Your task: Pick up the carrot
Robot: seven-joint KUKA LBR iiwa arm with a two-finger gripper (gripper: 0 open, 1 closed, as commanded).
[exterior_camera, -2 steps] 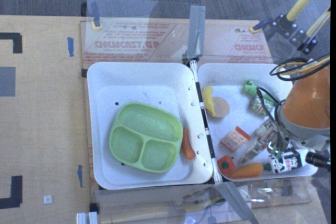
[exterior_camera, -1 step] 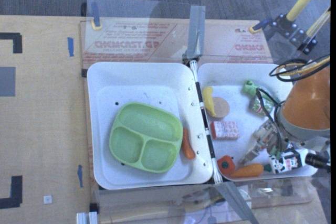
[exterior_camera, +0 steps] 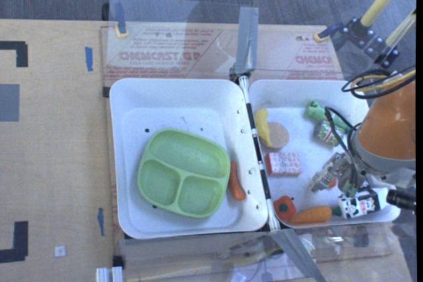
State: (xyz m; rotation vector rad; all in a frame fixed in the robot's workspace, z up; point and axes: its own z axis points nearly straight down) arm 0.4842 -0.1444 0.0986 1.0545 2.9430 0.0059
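Orange carrot [exterior_camera: 312,214] near right bin's front rim, blurred end effector [exterior_camera: 328,176] above, grip state unclear

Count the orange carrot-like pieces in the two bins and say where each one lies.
2. One carrot lies along the right bin's near edge. A second orange piece lies in the left bin beside the green tray. The arm may hide others.

Grey KUKA arm with orange band [exterior_camera: 391,125] entering from the right edge, its wrist angled down and leftward. Two-finger metal gripper [exterior_camera: 325,180] at the wrist's lower left tip, fingers pointing down-left; cables loop over the wrist.
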